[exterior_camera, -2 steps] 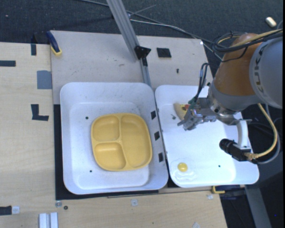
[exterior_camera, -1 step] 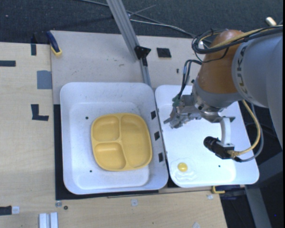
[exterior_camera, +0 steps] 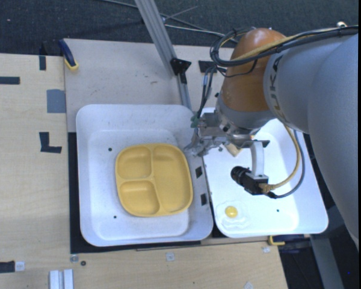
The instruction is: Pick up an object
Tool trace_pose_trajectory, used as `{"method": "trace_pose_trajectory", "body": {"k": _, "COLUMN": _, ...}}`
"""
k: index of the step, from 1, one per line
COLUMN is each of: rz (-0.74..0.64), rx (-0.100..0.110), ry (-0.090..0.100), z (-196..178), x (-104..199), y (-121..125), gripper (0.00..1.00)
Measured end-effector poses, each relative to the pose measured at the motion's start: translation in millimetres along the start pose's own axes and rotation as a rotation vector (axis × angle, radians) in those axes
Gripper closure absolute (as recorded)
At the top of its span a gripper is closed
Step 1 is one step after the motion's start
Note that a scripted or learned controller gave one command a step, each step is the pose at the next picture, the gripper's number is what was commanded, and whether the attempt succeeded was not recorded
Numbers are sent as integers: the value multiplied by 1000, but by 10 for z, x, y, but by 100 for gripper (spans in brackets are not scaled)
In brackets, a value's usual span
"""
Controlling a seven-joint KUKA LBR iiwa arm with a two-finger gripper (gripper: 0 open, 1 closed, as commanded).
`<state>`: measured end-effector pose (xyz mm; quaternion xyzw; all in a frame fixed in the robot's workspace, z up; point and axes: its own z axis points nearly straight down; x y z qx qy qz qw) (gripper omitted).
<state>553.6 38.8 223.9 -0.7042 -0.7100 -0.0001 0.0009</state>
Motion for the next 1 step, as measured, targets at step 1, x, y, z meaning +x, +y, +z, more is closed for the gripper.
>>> {"method": "trace_pose_trajectory", "body": {"k": 1, "rz": 1, "rx": 1, "ry": 0, "z": 41, "x": 511, "y": 120, "gripper": 100}}
